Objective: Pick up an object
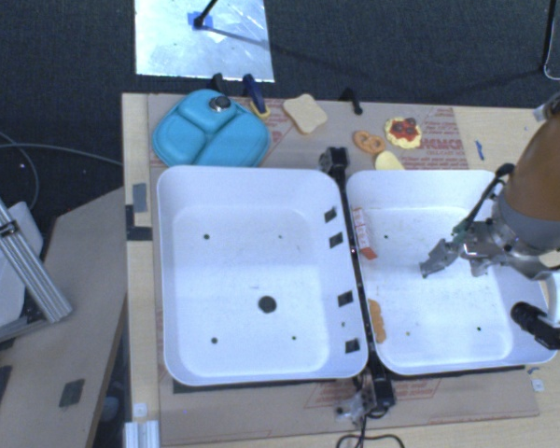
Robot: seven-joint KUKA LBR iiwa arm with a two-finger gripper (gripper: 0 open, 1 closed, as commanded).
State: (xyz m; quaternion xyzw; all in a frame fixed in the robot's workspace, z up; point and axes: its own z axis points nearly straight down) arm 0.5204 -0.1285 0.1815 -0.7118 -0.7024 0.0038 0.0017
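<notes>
My gripper (436,259) hangs over the middle of the right bin (448,357), reaching in from the right, with nothing visibly in it. A red and white packet (362,233) lies along that bin's left wall, well to the left of the gripper. An orange, bumpy item (376,320) sits lower down by the same wall. In the left bin (196,367) a small dark round object (267,304) rests near the middle of the floor.
Behind the bins on the bench lie a blue divided dish (210,129), a toast slice (305,113), a pretzel (368,142), a small pizza-like toy (403,132) and a yellow piece (388,161). A shiny sheet (203,26) lies further back.
</notes>
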